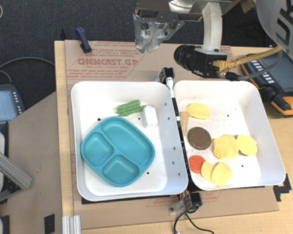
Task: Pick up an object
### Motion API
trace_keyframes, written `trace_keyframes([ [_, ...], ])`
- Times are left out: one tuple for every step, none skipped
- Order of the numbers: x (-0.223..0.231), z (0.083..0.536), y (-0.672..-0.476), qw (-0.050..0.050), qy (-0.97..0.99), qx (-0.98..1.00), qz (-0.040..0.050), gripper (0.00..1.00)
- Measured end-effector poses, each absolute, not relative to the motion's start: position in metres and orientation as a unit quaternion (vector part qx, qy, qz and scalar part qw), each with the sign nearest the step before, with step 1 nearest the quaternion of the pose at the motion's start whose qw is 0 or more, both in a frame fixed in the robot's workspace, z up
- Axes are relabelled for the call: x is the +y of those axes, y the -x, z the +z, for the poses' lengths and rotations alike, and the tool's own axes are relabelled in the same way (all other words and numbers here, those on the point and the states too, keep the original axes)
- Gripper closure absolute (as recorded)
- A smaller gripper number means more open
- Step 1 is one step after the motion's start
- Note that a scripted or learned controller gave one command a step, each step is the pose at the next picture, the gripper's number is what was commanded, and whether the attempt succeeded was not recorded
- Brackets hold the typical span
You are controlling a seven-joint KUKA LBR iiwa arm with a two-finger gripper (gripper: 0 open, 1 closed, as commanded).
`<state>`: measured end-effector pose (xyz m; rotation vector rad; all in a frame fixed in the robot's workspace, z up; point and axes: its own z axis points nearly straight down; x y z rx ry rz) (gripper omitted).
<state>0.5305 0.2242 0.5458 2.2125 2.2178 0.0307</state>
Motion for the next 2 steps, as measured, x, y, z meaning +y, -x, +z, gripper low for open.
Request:
trace_keyframes([
  [0.225, 0.546, -0.53, 0.001, -0.706, 0.708, 0.0016, 1.0],
  [0.226, 0.556, -0.53, 0.002, -0.705, 0.709, 0.0026, 1.0],
])
